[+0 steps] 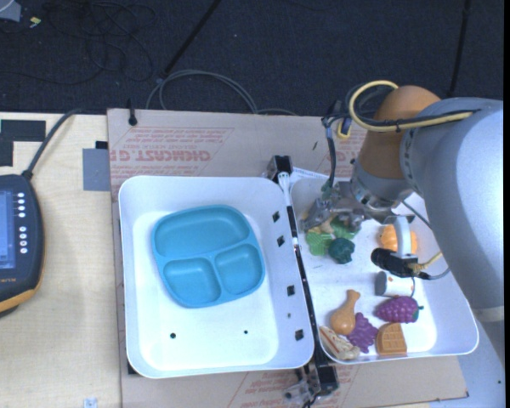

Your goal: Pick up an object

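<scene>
Grey and bulky, the arm (467, 194) comes in from the right and covers much of the right bin (459, 342), its orange band (399, 109) turned toward the back wall. White and shallow, the left bin (144, 330) holds just a blue divided tray (208, 255), well apart from any of the action. The right bin carries the toy food: an orange piece (401, 238) beside the arm, purple grapes (398, 309) toward the front, a drumstick (346, 312) lying with its long axis running from front-left to back-right, a waffle-like orange block (392, 340), and, smallest, two green pieces (330, 245) near the divider. The pincer (338, 215) hangs over the back-left corner of the right bin, and whether it is spread or pressed together cannot be told from this slant, nor whether anything sits in it. The relation that matters: the green pieces lie just in front of and slightly below the pincer in the picture, very near it, while the grapes and drumstick lie farther toward the front edge of the worktop. In my judgement the green pieces are the likeliest target, calling for little more than a short drop toward them.
</scene>
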{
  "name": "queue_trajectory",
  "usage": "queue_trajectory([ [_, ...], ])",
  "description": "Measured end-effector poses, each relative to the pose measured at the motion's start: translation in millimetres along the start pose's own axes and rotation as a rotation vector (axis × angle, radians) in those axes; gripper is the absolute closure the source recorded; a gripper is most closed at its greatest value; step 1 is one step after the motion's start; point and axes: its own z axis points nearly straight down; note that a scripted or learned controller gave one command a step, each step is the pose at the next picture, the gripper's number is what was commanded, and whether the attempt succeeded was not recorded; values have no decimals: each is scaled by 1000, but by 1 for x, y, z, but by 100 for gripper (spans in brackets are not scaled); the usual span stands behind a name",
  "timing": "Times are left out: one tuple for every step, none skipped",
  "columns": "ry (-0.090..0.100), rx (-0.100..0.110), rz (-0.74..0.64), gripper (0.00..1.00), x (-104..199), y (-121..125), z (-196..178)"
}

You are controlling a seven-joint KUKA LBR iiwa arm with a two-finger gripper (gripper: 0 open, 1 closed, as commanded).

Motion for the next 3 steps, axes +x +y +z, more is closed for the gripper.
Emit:
queue_trajectory([
  [-4, -7, 7, 0, -74, -1, -105],
  [0, 3, 6, 0, -122, -26, -87],
  [-2, 0, 4, 0, -120, -45, 2],
])
